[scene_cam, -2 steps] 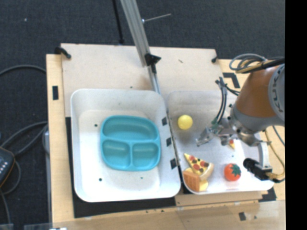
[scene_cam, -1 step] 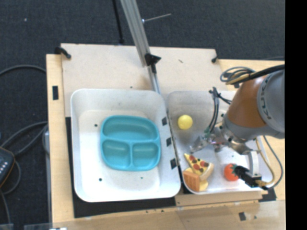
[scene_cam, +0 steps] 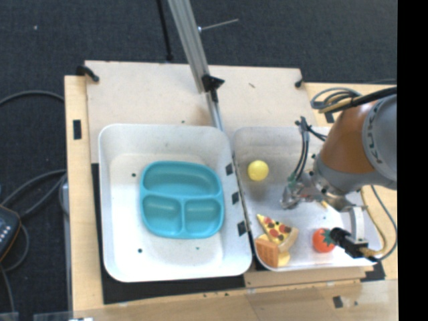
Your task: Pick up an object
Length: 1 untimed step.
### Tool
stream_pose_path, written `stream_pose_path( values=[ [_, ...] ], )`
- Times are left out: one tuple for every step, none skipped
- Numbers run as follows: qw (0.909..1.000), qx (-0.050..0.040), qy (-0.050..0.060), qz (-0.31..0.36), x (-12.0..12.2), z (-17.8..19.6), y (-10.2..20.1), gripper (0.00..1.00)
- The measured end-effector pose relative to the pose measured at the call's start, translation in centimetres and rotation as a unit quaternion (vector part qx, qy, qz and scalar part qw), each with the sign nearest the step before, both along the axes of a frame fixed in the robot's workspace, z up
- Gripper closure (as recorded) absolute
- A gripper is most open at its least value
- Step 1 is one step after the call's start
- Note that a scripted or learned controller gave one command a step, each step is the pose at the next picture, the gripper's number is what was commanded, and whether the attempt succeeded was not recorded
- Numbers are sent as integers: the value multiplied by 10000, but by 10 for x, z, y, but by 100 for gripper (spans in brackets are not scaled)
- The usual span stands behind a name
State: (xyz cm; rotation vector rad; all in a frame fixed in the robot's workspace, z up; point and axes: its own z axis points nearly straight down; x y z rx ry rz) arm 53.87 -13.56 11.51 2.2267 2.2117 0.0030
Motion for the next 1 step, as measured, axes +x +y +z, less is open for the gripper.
stream_pose_path(
  values=[
    [10000,-10,-23,43,7,61,-8,100]
  ],
)
